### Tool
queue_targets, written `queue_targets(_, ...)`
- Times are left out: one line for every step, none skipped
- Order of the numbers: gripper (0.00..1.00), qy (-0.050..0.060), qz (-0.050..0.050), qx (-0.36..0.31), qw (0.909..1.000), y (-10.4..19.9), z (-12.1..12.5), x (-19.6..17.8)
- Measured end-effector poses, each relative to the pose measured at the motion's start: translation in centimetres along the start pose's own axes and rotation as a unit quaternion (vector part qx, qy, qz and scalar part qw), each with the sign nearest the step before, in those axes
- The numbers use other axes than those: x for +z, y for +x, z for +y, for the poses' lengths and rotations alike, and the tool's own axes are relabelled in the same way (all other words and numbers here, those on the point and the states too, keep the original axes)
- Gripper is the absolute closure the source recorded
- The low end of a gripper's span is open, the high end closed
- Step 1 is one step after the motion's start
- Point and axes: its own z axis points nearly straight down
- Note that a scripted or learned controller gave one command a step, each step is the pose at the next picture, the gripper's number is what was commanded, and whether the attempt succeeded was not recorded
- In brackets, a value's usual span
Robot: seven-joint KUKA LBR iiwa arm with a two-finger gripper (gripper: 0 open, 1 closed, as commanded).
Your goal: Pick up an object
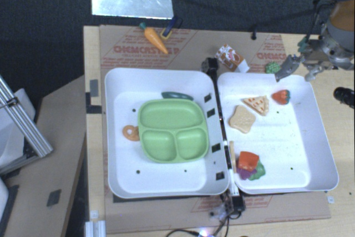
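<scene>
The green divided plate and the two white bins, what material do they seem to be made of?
The green divided plate looks like molded plastic with a matte finish: even pale green color, soft rounded compartment ridges, hardly any glare. The left white bin and the right white bin look like thin formed plastic, smooth and slightly glossy, with rounded rims; it could also be coated material.

Two shallow white plastic bins. A pale green three-compartment tray. A small orange pretzel-shaped ring. A red strawberry toy. A tan toast slice. An orange carrot toy. A red-and-purple piece, possibly with green.
</scene>
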Motion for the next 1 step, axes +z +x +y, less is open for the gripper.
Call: queue_targets(0.00,0.003,0.001,0.001,1.0000,-0.14,-0.25,6.24)
